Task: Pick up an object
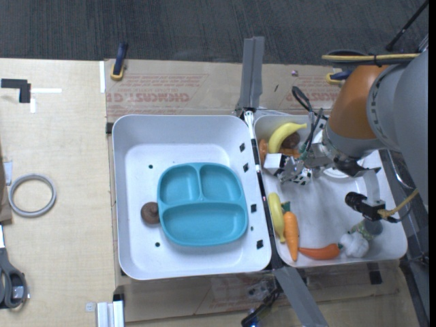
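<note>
My gripper (300, 163) reaches down into the back left part of the right bin (385, 254), under the grey arm with its orange band (354, 107). It hangs right over a small black-and-white spotted cube (300, 176), and I cannot tell whether it touches the cube. Behind the gripper lies a yellow banana (285, 134) on a brown item (293, 142). A small white block (272, 161) sits to the gripper's left. Along the bin's left wall lie a yellow piece (274, 212) and a carrot (291, 234). At the front are a red-orange pepper (319, 252) and a white lump (354, 244).
The left bin (129, 182) holds a blue divided plate (203, 204) and a small brown round item (150, 212) beside it. A black part (363, 206) sticks into the right bin from the right. A grey ring (30, 195) lies on the bench at far left.
</note>
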You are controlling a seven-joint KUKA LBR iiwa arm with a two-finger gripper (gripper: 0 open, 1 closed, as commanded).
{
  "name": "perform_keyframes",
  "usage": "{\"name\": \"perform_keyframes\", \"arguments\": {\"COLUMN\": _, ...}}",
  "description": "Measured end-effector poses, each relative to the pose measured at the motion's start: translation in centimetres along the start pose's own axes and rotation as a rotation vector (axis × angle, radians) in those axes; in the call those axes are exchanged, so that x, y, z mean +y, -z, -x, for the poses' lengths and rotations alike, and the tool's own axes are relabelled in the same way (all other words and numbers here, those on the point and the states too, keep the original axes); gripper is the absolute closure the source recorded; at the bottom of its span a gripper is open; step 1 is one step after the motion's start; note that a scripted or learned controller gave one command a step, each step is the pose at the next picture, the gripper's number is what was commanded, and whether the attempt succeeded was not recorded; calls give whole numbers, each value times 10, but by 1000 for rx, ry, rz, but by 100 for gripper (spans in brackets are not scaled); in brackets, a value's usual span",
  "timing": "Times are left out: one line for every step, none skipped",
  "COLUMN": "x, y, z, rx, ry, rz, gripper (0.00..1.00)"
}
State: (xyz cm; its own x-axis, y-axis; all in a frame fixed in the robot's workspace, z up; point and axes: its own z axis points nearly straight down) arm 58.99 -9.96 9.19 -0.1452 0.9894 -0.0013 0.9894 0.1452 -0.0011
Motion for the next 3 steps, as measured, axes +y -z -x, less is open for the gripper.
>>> {"name": "perform_keyframes", "arguments": {"x": -2, "y": 10, "z": 4, "rx": -7, "ry": -1, "rz": -4, "gripper": 100}}
{"name": "perform_keyframes", "arguments": {"x": 75, "y": 100, "z": -36, "rx": -1, "ry": -146, "rz": 0, "gripper": 100}}
{"name": "perform_keyframes", "arguments": {"x": 88, "y": 99, "z": -130, "rx": -1, "ry": -222, "rz": -2, "gripper": 100}}
